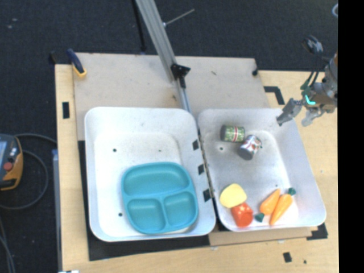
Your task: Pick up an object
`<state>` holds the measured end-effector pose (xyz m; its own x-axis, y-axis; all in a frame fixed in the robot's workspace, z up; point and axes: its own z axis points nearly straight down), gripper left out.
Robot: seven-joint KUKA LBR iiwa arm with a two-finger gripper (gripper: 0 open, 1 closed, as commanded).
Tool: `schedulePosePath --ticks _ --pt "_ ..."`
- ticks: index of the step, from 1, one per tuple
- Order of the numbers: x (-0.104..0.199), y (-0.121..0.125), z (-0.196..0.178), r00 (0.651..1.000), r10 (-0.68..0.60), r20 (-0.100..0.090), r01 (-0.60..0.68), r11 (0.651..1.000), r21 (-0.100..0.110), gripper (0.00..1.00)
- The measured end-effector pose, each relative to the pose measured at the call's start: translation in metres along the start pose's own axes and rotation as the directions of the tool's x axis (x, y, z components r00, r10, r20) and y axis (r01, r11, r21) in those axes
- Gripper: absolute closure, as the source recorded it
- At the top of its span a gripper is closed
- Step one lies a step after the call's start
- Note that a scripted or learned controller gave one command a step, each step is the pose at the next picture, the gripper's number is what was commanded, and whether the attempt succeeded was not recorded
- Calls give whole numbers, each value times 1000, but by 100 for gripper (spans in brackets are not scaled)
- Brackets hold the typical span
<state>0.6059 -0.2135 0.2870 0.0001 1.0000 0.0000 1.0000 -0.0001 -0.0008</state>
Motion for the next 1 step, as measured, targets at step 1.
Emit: schedulePosePath --ticks 1 --pt "0 1 -1 1000 -1 1 1 1000 -3 0"
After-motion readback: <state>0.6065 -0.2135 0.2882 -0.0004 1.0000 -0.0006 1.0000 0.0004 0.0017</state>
